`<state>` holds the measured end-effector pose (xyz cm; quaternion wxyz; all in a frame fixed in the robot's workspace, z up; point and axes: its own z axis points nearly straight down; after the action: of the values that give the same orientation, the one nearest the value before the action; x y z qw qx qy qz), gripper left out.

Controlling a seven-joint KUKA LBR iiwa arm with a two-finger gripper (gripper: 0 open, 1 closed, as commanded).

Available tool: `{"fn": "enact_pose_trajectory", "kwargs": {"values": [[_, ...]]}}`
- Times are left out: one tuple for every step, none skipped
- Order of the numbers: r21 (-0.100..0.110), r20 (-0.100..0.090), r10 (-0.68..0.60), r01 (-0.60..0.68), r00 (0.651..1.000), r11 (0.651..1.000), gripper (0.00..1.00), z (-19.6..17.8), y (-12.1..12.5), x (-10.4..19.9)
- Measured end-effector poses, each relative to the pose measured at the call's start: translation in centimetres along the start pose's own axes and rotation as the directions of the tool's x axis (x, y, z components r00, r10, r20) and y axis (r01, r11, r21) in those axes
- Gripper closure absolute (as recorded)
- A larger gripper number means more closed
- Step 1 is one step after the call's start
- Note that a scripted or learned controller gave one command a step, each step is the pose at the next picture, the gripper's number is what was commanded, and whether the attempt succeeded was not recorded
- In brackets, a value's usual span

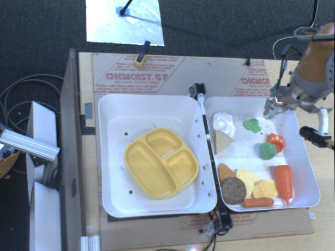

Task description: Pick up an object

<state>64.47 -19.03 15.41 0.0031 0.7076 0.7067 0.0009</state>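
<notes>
Nothing has been lifted yet, by the look of it: the end effector [273,107] hangs at the far edge of the right bin [309,184], and whether it is wide or narrow I cannot tell. Every grasp remains to be made. Just beside it lies one green leaf [252,124]; nearer the camera, one green pepper [268,150], one carrot [283,183] and one sausage [257,203]. Well left, one yellow divided plate [160,162] sits in the left bin [112,192].

Dark carpet floor [220,14]; cardboard-topped bench [157,72]; shiny sheet [124,13] on floor
</notes>
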Motion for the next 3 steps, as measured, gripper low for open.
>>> {"fn": "enact_pose_trajectory", "kwargs": {"values": [[0.002,-0.002,-0.003,0.003,1.0,1.0,0.0,0.2,0.1,0.3],[0.009,-0.004,-0.006,0.006,1.0,1.0,0.0,7.4,0.2,2.2],[0.0,-0.002,-0.007,0.007,1.0,1.0,1.0,5.8,0.5,2.1]]}}
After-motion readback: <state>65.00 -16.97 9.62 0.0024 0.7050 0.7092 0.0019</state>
